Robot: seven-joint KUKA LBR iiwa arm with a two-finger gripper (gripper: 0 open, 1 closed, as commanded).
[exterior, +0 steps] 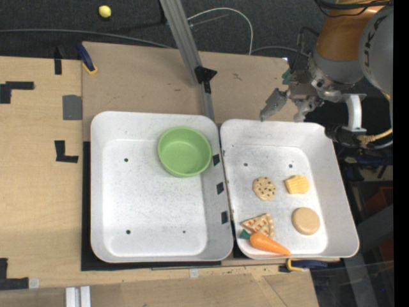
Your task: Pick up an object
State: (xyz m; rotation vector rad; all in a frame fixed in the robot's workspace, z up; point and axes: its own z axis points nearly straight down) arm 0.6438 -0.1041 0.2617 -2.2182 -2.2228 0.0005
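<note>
The right bin (pixel 332 171) holds several toy foods: a round cookie (pixel 264 188), a yellow ridged piece (pixel 296 185), a tan round bun (pixel 306 220), a pizza slice (pixel 258 224) and an orange carrot (pixel 269 243) at its front edge. My gripper (pixel 287 105) hangs above the far rim of the right bin, well behind the foods. Its two fingers are spread apart with nothing between them. A green bowl (pixel 185 151) sits in the left bin (pixel 108 190) near its back right.
A slanted metal pole (pixel 185 40) rises behind the gap between the bins. Cables (pixel 358 136) hang at the right of the right bin. A small yellow ball (pixel 105 11) lies on the floor at far left.
</note>
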